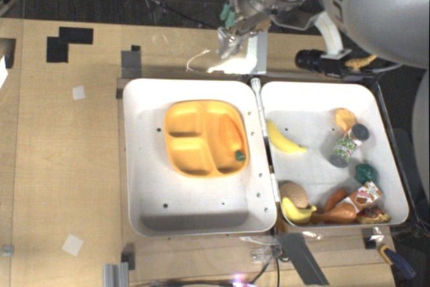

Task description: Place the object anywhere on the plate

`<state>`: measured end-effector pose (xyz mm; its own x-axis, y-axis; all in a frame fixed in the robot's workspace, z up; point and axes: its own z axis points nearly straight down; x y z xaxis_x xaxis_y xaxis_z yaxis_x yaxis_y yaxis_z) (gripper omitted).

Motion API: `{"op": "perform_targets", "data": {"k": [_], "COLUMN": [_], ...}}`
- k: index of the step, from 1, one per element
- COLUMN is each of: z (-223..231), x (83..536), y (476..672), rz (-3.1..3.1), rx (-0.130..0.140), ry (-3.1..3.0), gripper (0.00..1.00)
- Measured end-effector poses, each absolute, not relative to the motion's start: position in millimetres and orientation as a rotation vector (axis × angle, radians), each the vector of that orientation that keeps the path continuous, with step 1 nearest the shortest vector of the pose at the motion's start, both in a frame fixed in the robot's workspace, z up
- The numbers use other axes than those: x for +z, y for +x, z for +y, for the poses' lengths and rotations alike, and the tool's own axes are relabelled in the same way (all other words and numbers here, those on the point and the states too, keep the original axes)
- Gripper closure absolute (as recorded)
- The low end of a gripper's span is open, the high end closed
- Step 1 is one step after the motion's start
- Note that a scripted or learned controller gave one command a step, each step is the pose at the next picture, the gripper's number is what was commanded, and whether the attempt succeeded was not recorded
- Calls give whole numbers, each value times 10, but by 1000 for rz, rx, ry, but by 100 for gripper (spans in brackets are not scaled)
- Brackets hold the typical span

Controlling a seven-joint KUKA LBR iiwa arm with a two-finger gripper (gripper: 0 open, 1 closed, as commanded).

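A wooden bench (67, 165) carries two white bins. The orange plate (203, 138) sits mid left bin (144, 205), a carrot (232, 139) on its right compartment. The gripper (236, 44) hovers beyond the bins' far edge.

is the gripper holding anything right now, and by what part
Nothing shows between the jaws. The gripper hangs above the bench behind the bins, and the carrot already lies on the orange plate.
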<state>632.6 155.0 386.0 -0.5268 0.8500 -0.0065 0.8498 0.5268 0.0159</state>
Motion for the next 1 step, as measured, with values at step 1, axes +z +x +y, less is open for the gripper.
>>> {"op": "perform_targets", "data": {"k": [1], "z": [1953], "x": [2873], "y": [6254], "rz": [2888], "rx": [1], "ry": [1236], "gripper": [100]}}
